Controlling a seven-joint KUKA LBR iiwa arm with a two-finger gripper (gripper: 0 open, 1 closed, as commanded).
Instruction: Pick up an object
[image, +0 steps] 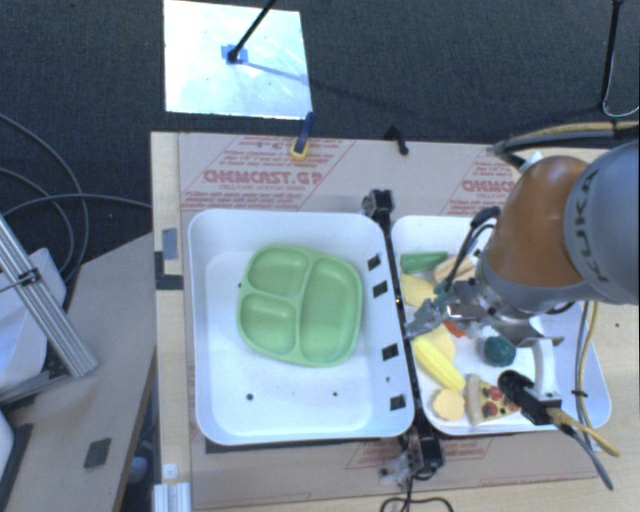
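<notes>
While my claw (428, 315) hangs low over the right bin (600, 400), crowding its left wall above the corn (438, 360), whether it's gripping anything I cannot tell.

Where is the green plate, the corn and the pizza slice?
green plate (300, 305): camera view, middle divider of the plate.
corn (438, 360): camera view, middle of the yellow cob.
pizza slice (487, 398): camera view, its topped face.

Plate (300, 305) in left bin (215, 300)
</notes>
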